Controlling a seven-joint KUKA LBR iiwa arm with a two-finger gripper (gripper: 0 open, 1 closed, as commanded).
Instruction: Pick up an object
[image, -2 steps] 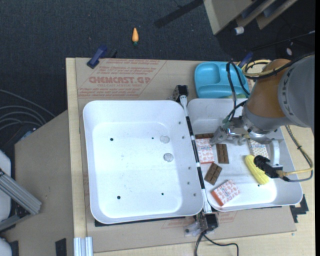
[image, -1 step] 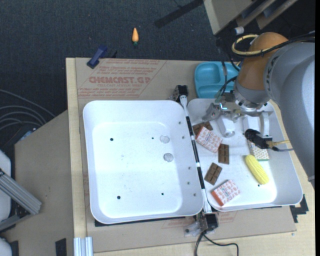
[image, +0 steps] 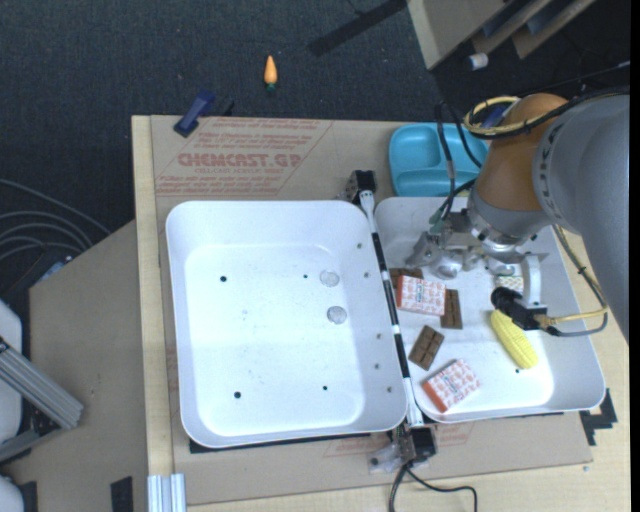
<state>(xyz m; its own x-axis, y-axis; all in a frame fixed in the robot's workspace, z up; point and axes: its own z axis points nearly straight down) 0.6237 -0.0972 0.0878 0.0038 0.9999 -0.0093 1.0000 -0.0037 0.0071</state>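
Observation:
My gripper (image: 447, 258) hangs low over the back left part of the right bin (image: 570, 385), under the grey arm with its orange band (image: 512, 170). Just below it lie a red and white patterned packet (image: 420, 293) and a dark brown bar (image: 452, 308). A brown piece (image: 405, 273) peeks out at the gripper's left. Further forward are a second brown bar (image: 426, 346) and another red and white packet (image: 451, 383). A yellow corn cob (image: 514, 339) lies to the right.
The left bin (image: 200, 230) holds two small pale round discs (image: 330, 279) (image: 337, 316). A light blue dish (image: 425, 160) sits behind the right bin. The divider between the bins runs close to the left of the objects.

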